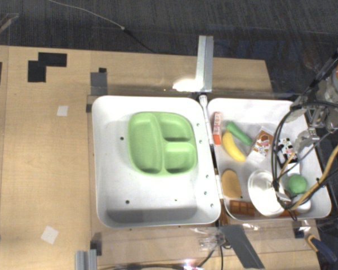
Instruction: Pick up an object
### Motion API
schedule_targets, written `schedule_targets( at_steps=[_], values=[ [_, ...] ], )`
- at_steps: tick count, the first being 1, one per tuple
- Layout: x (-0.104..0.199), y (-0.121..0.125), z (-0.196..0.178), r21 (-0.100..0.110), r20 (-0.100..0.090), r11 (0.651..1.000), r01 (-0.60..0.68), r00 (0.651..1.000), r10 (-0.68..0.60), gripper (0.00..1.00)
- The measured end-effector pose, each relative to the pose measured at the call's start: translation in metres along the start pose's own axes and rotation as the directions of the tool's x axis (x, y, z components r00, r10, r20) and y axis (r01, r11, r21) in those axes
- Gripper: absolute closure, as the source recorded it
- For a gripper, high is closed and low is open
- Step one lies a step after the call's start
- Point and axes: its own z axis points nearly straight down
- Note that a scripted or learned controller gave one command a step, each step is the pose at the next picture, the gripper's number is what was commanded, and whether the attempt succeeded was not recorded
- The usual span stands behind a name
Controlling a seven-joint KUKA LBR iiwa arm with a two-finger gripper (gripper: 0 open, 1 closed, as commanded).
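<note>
The gripper (297, 146) hangs above the right bin (324, 210); finger state cannot be told. Banana (233, 147) lies left, green ball (296, 183) just below. Nothing lifted yet.

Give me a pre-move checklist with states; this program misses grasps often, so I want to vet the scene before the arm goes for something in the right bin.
1. Targets in the right bin: ok. Banana, green ball, white cup and a packet lie there.
2. End effector position: ok, over the right bin's far right side.
3. End effector open or shut: cannot tell; cables hide it.
4. Anything held already: cannot tell.
5. Cable clearance: not ok. Black cables loop over the cup and beside the ball.
6. Left bin: ok as a drop spot, though a green tray takes its middle.
</note>
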Motion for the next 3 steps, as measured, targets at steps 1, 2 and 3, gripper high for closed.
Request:
schedule_targets(
  at_steps=[1,2,3],
  values=[
    [0.0,-0.01,0.116,0.004,0.014,1.0,0.003,1.0,-0.003,0.0],
    [0.057,0.036,0.138,0.008,0.039,0.994,-0.11,0.993,0.11,0.0],
    [-0.006,0.09,0.145,0.003,0.013,0.963,-0.268,0.963,0.268,0.0]
  ],
)
